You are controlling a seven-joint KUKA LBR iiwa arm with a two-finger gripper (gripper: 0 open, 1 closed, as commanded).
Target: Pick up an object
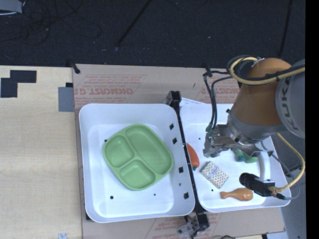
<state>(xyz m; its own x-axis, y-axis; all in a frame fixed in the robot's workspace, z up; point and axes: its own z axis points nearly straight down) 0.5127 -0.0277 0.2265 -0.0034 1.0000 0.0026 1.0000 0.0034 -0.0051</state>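
My gripper [218, 146] hangs low over the middle of the right bin [199, 114], under the arm's orange band. Its fingertips are hard to make out among the metal parts. Just below it lies a small patterned white packet [215, 175]. An orange-red object [193, 156] rests against the bin's left wall. A tan drumstick-shaped toy [237, 194] lies near the front edge. A teal object [245, 157] shows partly behind the wrist on the right.
The left bin [89, 133] holds a green divided plate [137, 156]. A black divider [180, 148] runs between the two bins. Cardboard lies under both bins, and the wooden bench stretches to the left.
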